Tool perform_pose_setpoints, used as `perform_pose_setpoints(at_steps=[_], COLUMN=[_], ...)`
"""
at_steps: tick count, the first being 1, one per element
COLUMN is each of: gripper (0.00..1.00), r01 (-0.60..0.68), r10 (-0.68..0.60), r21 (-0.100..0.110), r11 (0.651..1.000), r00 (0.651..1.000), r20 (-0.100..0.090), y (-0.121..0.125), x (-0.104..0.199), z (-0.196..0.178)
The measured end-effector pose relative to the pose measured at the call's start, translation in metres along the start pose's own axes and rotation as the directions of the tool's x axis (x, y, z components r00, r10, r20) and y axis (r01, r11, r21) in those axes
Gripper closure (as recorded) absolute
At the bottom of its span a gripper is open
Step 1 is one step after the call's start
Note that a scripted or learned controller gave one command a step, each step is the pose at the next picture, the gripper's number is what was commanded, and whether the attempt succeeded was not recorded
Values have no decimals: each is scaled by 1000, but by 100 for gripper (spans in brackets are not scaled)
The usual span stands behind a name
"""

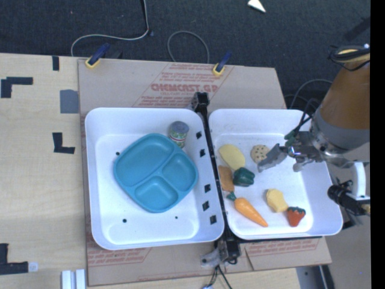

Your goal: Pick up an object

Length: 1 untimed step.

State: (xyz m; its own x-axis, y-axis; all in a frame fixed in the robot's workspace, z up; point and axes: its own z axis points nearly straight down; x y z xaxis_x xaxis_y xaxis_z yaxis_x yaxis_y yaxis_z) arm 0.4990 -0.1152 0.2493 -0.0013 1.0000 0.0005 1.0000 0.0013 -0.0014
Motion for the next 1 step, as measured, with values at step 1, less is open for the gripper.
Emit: perform_pose_setpoints(at_steps=[1], gripper=[0], r01=[-3], r10=[3], r21=[1], r11=[1000], r00=[1000], r20=[2], y=[-16], x=[-20], z=[166])
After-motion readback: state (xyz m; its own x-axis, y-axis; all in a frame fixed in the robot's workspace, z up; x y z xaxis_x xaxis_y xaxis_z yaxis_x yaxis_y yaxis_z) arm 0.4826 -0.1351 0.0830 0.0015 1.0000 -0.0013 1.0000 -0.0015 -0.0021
